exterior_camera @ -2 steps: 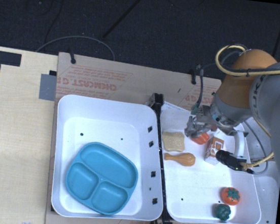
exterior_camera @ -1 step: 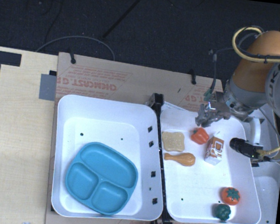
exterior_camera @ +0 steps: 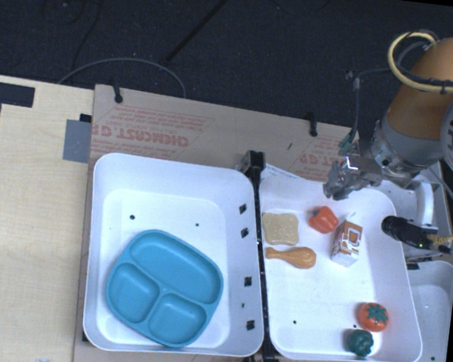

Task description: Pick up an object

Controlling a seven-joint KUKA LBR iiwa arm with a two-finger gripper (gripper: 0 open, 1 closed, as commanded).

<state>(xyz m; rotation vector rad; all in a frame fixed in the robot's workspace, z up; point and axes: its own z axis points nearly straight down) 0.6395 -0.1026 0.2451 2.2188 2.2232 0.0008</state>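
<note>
Cardboard [exterior_camera: 216, 137] under both bins bears reversed red print, unreadable. Gripper [exterior_camera: 341, 185] hangs over the right bin's [exterior_camera: 317, 312] far edge; grip state I cannot tell. Just beside it: pepper [exterior_camera: 324, 220], carton [exterior_camera: 347, 242], perhaps labelled. Pale wooden bench [exterior_camera: 14, 223], dark floor [exterior_camera: 229, 36].

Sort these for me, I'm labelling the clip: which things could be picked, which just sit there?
Could be picked: bread slice, drumstick, orange pepper, small carton, tomato, green item; gripper nearby.
Lying about: blue divided plate, cardboard, cables.
</note>
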